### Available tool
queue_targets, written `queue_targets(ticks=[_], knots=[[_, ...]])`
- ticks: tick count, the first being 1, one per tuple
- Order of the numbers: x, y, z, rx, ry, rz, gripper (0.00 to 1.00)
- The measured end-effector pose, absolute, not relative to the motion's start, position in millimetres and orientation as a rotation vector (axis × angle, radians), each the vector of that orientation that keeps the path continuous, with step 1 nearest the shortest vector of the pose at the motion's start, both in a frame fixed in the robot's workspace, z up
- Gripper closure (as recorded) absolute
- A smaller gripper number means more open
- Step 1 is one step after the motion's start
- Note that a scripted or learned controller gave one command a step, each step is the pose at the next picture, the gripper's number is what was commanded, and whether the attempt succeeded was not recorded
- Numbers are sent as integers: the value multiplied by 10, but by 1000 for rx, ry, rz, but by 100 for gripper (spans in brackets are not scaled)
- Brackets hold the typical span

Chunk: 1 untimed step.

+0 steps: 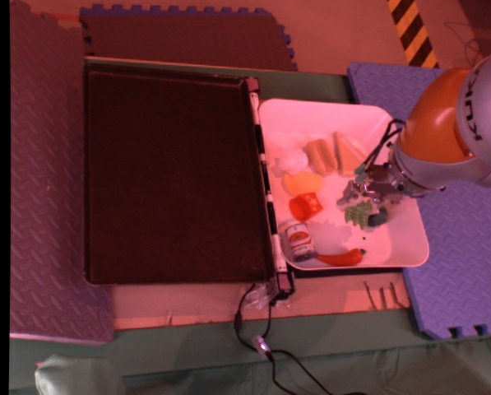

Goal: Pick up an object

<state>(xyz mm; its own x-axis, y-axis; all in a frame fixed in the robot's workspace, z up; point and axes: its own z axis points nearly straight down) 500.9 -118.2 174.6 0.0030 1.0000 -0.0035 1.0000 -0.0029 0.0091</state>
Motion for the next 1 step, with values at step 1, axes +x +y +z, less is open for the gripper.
queue_targets(ticks=[1], knots=[[5025,-1304,2286,2218,2209,7,100]])
